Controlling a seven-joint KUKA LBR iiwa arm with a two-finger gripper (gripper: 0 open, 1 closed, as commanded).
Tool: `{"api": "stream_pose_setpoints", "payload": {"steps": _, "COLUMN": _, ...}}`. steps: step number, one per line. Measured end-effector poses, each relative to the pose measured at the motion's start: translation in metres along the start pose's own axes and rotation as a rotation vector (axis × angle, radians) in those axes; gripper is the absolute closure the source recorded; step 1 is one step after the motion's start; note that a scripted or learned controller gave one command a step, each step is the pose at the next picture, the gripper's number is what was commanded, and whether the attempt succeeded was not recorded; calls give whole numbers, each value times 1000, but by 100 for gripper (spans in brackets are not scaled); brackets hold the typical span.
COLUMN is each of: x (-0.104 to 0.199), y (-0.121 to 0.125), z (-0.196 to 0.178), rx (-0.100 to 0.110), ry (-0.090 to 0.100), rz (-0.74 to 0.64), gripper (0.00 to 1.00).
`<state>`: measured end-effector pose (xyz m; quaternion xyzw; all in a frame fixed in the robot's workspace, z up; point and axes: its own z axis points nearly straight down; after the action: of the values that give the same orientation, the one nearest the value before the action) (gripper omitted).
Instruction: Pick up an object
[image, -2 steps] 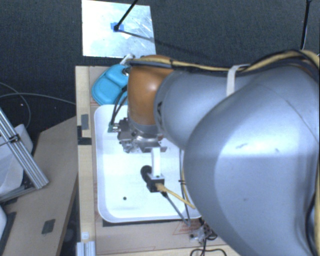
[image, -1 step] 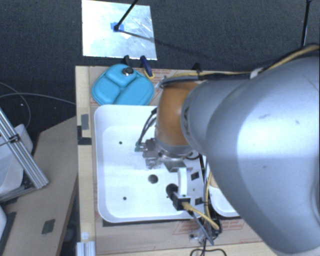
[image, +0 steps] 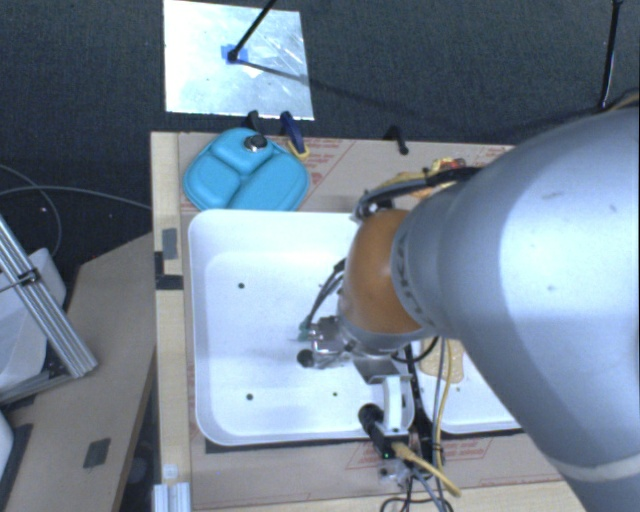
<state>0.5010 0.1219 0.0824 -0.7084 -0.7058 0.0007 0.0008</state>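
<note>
objects to pick are hard to make out right now: the big grey arm with its orange band hangs low over the left shallow white plastic bin, and the only candidate is a pale tan flat thing peeking out beside the arm, near the seam with the right bin, possibly an object, possibly not. the gripper sits down close to the bin floor, wrist pointing straight in, which reads as a reach for a grasp. whether the pincer is spread or clenched, i cannot tell, the wrist hides it. cables trail off the wrist over the bin's near rim. behind the bin, a light blue moulded plastic tray rests on the cardboard-coloured bench top, parked out of the work area. beyond that, dark carpet with a shiny silver sheet lying flat, and aluminium framing at left.
</note>
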Motion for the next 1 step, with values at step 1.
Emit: {"api": "stream_pose_setpoints", "payload": {"steps": 1, "x": 53, "y": 52, "z": -3, "rx": -8, "ry": 1, "rz": -10, "gripper": 100}}
